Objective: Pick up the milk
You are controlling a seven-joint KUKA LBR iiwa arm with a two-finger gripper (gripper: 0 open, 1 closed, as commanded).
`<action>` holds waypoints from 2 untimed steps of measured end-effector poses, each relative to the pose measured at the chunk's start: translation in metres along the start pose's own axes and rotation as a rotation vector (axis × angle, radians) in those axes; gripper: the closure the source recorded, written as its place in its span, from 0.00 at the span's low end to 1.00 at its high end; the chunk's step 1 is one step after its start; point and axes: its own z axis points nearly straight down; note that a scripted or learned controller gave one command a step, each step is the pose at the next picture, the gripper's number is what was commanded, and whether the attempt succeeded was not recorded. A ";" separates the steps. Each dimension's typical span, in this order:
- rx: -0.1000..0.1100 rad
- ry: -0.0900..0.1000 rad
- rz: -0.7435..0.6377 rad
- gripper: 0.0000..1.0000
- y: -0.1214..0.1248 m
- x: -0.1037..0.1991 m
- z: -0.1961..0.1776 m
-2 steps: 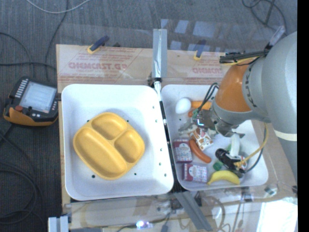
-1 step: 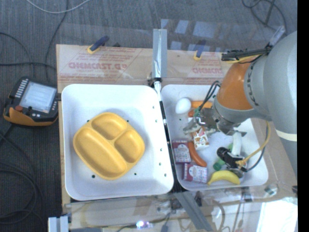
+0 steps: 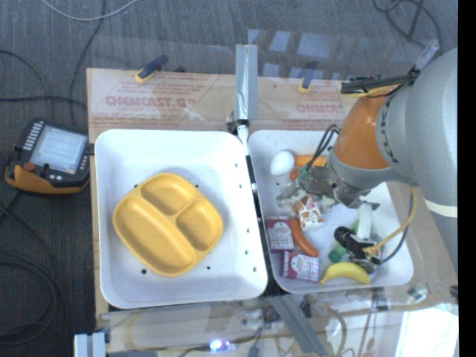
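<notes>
Two white bins sit side by side below you. Your gripper (image 3: pixel 309 195) hangs low in the right bin (image 3: pixel 398 270), and I cannot tell its state. The milk carton (image 3: pixel 309 213) stands directly beneath it, with an egg (image 3: pixel 282 161) up-left and a banana (image 3: pixel 344 274) well below-right.

milk carton (image 3: pixel 309 213), tilted, right bin (image 3: pixel 398 262)
</notes>
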 end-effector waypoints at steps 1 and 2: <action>0.002 -0.003 0.002 1.00 0.000 -0.003 -0.008; 0.015 0.000 0.087 1.00 0.034 0.059 -0.092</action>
